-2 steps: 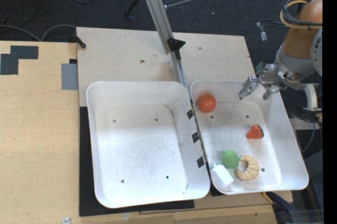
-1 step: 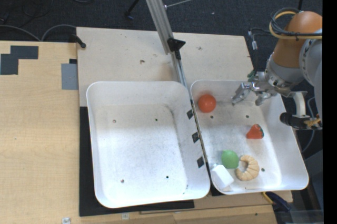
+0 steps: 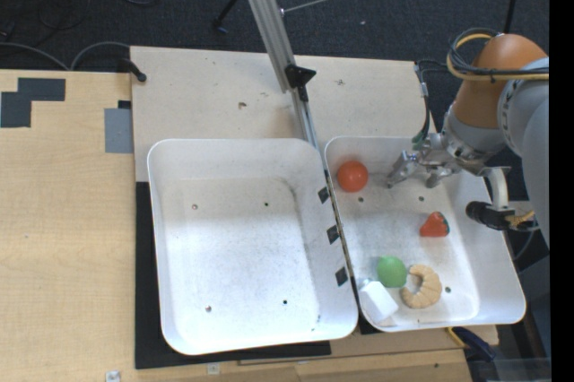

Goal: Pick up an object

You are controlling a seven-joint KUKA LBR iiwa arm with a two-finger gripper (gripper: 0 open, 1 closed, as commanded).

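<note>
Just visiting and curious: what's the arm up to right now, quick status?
Tool low in right bin, nothing seen between its fingers. Orange ball nearest, lying apart to its left. Red piece, green ball, croissant untouched. Path to ball open.

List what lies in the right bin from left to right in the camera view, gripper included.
Orange ball → white block → green ball → gripper → croissant → strawberry.
</note>
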